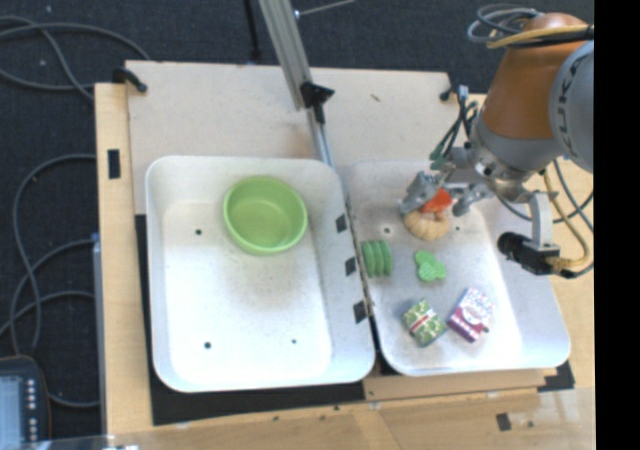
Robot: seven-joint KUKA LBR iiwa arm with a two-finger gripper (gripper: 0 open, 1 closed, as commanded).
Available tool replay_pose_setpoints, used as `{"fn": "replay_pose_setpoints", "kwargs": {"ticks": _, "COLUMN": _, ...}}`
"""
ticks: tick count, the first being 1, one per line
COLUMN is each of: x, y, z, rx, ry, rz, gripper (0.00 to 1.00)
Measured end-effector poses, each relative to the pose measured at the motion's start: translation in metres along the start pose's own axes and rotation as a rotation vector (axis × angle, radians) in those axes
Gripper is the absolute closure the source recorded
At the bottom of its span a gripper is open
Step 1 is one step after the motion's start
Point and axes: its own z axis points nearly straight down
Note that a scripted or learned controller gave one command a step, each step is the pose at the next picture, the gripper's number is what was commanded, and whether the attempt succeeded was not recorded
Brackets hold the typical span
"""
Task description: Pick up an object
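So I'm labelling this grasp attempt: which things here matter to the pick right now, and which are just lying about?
In play:
hand, low over the right bin
tan and orange toy right under it

Lying about:
green ridged piece
small green piece
green wrapped block
pink wrapped block
green bowl in the left bin

Two white bins: left bin, right bin. Light green bowl. Green ridged piece, small bright green lump. Tan rounded object with orange-red top. Green box with red-white pattern. Purple-pink packet, white speckles. Arm grey and orange. Bench beige.
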Motion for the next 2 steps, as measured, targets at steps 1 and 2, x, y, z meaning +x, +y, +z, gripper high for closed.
{"fn": "replay_pose_setpoints", "kwargs": {"ticks": 1, "x": 0.0, "y": 0.0, "z": 0.0, "rx": 0.0, "ry": 0.0, "rz": 0.001, "gripper": 0.0}}
{"fn": "replay_pose_setpoints", "kwargs": {"ticks": 2, "x": -0.012, "y": 0.0, "z": 0.052, "rx": 0.002, "ry": -0.004, "rz": 0.006, "gripper": 0.0}}
